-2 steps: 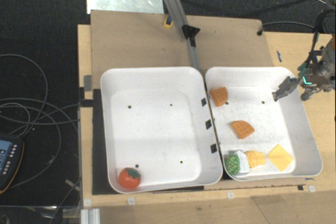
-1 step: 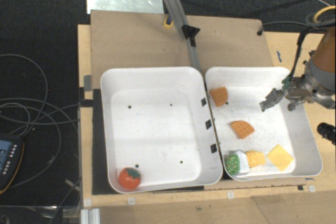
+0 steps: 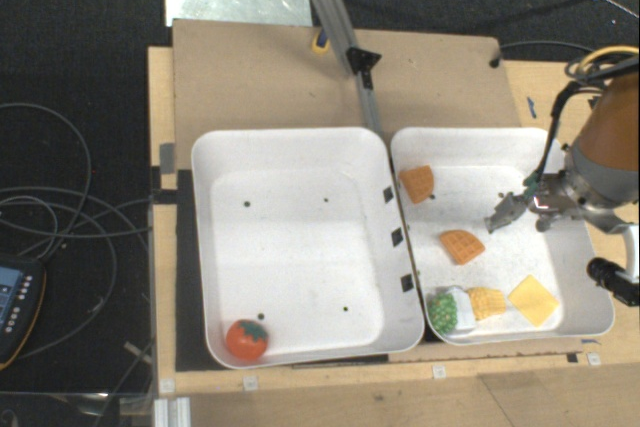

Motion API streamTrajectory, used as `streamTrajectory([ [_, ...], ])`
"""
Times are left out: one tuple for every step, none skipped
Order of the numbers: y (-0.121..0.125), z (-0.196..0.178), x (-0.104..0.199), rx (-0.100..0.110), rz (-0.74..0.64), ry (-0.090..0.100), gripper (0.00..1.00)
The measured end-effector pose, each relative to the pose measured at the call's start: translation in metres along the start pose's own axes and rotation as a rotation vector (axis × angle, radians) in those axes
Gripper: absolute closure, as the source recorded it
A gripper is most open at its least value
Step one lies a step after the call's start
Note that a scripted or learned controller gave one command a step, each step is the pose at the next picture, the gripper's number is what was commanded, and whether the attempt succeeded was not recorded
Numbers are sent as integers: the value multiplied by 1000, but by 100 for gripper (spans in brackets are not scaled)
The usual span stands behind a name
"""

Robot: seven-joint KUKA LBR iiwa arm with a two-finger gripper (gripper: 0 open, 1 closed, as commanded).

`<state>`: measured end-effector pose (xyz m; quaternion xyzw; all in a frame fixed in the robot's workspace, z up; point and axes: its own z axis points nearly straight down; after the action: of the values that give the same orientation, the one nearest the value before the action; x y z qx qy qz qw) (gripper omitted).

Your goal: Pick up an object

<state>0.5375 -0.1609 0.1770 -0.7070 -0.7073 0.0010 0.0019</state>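
Observation:
My gripper point(image 3: 522, 215) hangs over the right side of the right bin point(image 3: 470, 147), open and with nothing between its fingers. One finger point(image 3: 500, 214) points left toward an orange ridged piece point(image 3: 462, 246), which lies just below and to the left of it, apart from it. An orange wedge point(image 3: 417, 182) rests near the bin's left wall. Along the front of this bin lie a green-and-white piece point(image 3: 443, 312), a yellow ridged piece point(image 3: 487, 302) and a flat yellow square point(image 3: 533, 300). In the left bin point(image 3: 290, 147), a red tomato point(image 3: 246, 339) sits in the front left corner.
The two bins meet at a raised divider point(image 3: 395, 235) with black clips. A slanted grey pole point(image 3: 335, 5) crosses above the back of the bench. The arm's grey and orange body point(image 3: 610, 140) stands over the right bin's right rim.

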Motion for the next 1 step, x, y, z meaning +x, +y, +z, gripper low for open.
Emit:
streamTrajectory([
  [-2, 43, -3, -1, 0, 0, 0],
])
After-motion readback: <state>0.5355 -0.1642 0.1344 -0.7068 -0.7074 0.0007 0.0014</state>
